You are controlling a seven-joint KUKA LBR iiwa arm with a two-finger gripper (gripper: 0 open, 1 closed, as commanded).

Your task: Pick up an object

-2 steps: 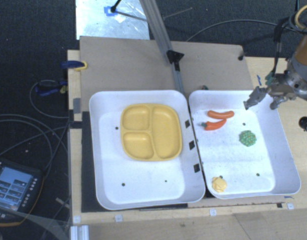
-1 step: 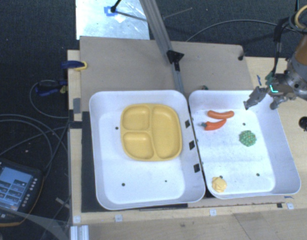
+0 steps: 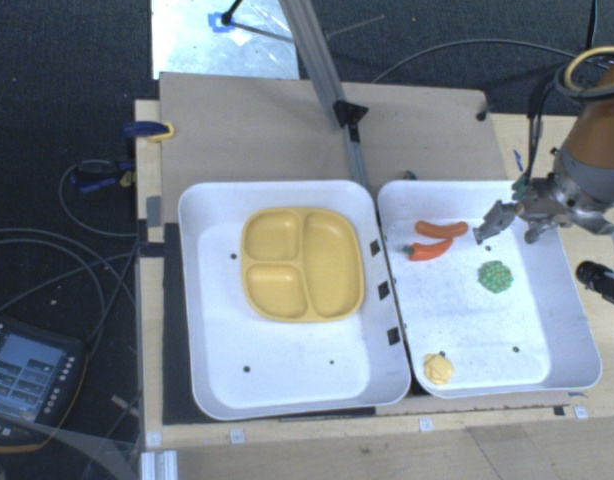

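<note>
In the right-hand bin (image 3: 562,298), close to its far edge and left of centre, lay two slim orange pieces, a sausage (image 3: 441,229) and just beside it, nearer the camera, a carrot (image 3: 430,250); whether they touched could not be told. Toward the middle of that bin sat a small green knobbly ball (image 3: 496,276), and at its near left corner a pale yellow lump (image 3: 439,369). The left-hand bin (image 3: 212,368) carried a yellow divided plate (image 3: 302,265), lying flat toward its far side.

The gripper (image 3: 515,224) hung over the far right part of the right-hand bin, its two fingers (image 3: 487,229) spread apart with nothing between them, pointing left toward the sausage and carrot. It stood near them but apart, and above the green ball rather than on it.

All these looked like toy food, so probably light and fairly stiff, with smooth skins that could slip or roll under a squeeze. The sausage and carrot seemed the handiest targets: a hold across the narrow middle, fingers to either long side, would likely serve best, since an end grip could let the piece swing or squirt out. Because the pair lay so close, a finger coming down between them might nudge one aside. The green ball appeared rough enough to hold well, taken across its widest part.
</note>
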